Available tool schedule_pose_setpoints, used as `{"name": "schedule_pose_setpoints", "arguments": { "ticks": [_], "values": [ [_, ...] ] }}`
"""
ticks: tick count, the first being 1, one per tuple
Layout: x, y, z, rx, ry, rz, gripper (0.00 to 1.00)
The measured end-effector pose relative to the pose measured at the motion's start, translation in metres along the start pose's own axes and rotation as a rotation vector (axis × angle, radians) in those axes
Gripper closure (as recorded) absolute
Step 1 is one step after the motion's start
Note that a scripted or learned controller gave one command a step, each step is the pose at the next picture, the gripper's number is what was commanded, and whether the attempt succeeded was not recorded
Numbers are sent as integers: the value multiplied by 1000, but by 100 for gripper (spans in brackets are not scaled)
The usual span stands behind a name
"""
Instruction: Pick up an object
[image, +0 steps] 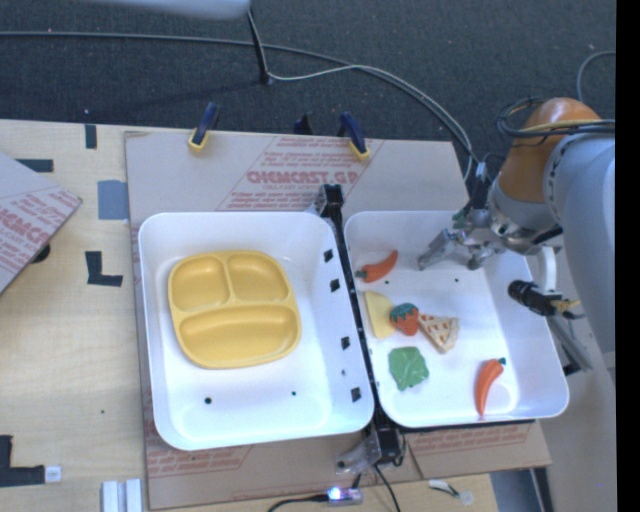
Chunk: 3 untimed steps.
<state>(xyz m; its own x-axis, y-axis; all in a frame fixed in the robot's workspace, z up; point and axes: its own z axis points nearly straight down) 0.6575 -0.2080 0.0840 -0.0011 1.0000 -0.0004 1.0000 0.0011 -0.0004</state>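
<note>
Two shallow white bins are shown side by side on a cardboard sheet (300, 175), on which the red printing "CHEMCAST G.P." can be read, slanted upward to the right. The sheet is held at its far edge by two blue and yellow clamps (203, 130).

In the left bin (160, 400) a yellow divided tray (235, 308) is laid, with two small compartments on its far side and one large compartment on its near side.

In the right bin (540, 400) the loose objects are gathered: a small red-orange chili (379, 266) near the far left, its long axis slanted with the tip up and to the right; a pale yellow wedge (377, 314) against the dividing wall; a red and teal piece (404, 318) touching it; a pizza slice (440, 331) pointing down and to the right; a green leaf-like piece (408, 367) nearer the camera; and an orange carrot-like pepper (487, 384) by the near right wall, its long axis nearly upright in the picture, stem end uppermost.

The gripper (452, 252) is seen over the far part of the right bin, its fingers spread apart and nothing between them, well apart from every object but nearest the chili. A black cable (400, 85) is draped across the dark floor behind.
</note>
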Motion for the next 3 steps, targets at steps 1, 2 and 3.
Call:
{"name": "schedule_pose_setpoints", "arguments": {
  "ticks": [1,2,3],
  "values": [
    [-1,1,-13,-3,-2,0,100],
    [1,-4,-74,-6,-1,0,100],
    [1,-3,-127,-5,-1,0,100]
  ]
}}
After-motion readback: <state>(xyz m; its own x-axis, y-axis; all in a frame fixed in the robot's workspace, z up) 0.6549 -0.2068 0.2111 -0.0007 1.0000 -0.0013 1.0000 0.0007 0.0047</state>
